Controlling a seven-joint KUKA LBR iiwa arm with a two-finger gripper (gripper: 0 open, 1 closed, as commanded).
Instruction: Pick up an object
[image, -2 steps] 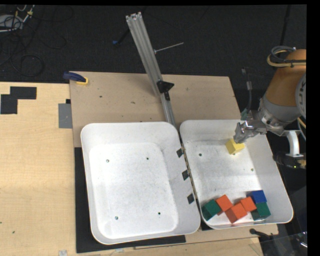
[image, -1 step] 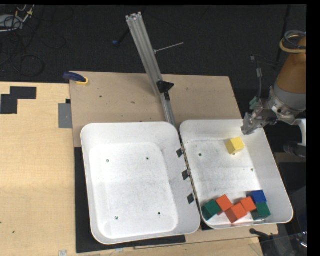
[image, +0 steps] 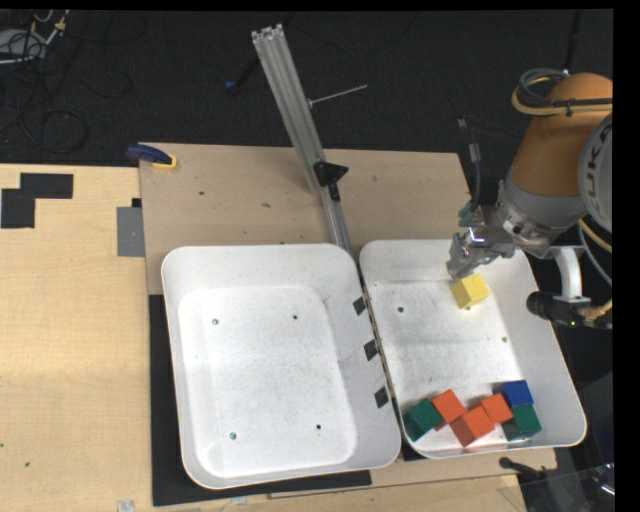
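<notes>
A pale wooden bench top lies far left of the gripper, with black rectangular patches and a grey one on it. A brown board spreads left of the gripper. Beyond it lies dark floor with loose black cables. A ribbed grey metal rail slants upward to the gripper's left.
</notes>
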